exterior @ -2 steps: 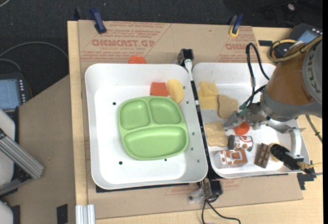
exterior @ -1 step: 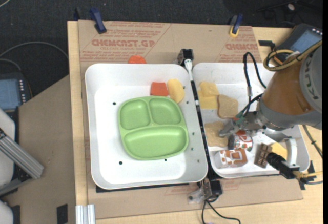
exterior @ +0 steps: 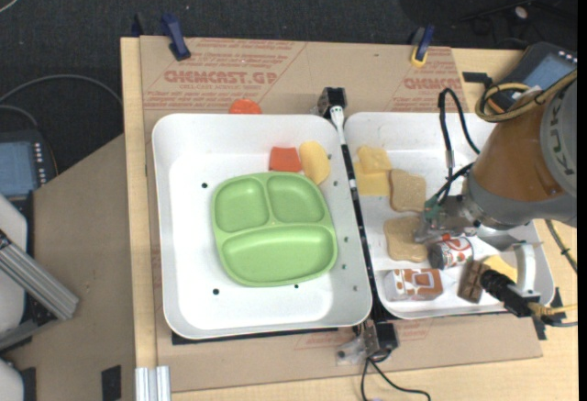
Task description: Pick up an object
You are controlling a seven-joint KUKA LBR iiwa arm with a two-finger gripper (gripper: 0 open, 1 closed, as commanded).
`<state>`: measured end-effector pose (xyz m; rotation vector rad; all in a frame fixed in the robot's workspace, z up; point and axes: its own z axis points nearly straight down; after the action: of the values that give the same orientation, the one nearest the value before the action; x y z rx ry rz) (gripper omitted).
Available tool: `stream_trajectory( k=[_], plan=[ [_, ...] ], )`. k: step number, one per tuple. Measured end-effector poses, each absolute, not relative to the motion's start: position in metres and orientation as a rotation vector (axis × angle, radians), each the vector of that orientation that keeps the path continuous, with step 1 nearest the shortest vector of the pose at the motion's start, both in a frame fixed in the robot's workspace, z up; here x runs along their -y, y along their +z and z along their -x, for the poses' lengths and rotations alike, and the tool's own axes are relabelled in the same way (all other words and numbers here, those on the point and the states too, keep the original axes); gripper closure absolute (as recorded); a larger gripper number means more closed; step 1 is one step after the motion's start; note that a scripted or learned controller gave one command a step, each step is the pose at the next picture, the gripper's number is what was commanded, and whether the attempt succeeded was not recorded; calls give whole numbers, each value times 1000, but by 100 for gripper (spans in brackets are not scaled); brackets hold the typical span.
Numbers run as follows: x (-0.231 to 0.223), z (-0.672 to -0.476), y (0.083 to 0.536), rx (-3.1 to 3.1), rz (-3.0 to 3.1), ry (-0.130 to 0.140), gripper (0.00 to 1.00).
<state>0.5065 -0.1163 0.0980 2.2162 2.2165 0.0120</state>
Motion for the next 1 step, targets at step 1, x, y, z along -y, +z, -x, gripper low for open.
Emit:
stream_trajectory(
  k=[1],
  plan=[
    [109, -538, 221, -2216, -2208, 13, 100]
  ],
)
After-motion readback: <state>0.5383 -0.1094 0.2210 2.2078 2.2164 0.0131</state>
